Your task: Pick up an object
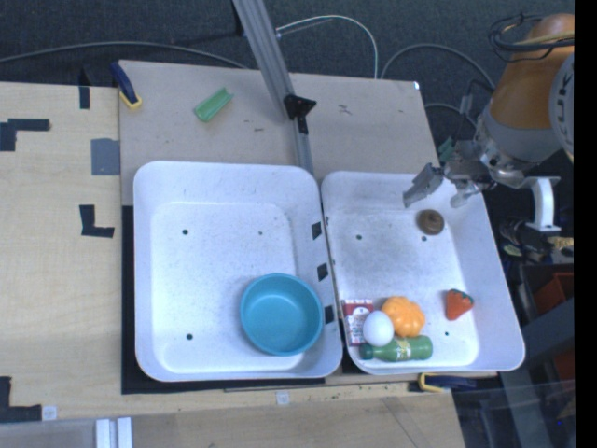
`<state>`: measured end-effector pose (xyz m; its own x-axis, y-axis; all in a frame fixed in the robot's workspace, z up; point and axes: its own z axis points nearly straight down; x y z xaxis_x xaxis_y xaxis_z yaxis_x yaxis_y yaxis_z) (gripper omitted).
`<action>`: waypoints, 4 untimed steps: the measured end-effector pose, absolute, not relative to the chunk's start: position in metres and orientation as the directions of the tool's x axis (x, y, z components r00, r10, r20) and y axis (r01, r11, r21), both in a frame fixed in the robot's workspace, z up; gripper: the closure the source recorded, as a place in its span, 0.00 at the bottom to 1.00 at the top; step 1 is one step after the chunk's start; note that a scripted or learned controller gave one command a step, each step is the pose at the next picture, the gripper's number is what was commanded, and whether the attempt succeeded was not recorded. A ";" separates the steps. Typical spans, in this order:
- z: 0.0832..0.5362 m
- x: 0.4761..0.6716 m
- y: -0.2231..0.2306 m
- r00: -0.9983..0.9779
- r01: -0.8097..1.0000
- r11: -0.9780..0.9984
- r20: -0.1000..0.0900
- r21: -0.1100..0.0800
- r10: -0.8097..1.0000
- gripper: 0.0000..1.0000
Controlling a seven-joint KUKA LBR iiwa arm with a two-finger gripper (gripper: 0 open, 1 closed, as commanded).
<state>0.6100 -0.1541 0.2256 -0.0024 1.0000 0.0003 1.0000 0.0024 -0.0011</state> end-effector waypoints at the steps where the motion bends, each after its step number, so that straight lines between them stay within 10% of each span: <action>1: 0.226 0.610 -0.154 -0.002 1.000 0.002 0.000 -0.001 1.000 0.00; 4: 0.086 0.613 -0.152 -0.002 1.000 0.002 -0.002 -0.002 1.000 0.00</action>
